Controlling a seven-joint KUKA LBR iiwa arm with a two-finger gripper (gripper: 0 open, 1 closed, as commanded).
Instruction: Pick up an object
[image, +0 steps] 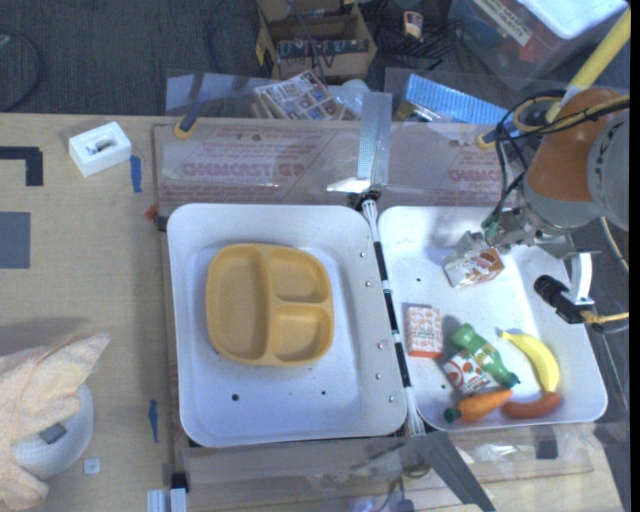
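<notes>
Hand (497, 232) hangs over the right bin (420, 235), touching a crumpled packet (473, 268), perhaps pinching it; grip state cannot be told.

- A single fixed camera sits above the pale wooden table (70, 260) and looks down at a slant.
- Both shallow white bins, the left one (190, 330) and the right one (420, 240), sit mid-frame, moderately near.
- The far floor clutter fills the top edge.
- The grey arm with its orange band (565, 165) enters from the right.
</notes>
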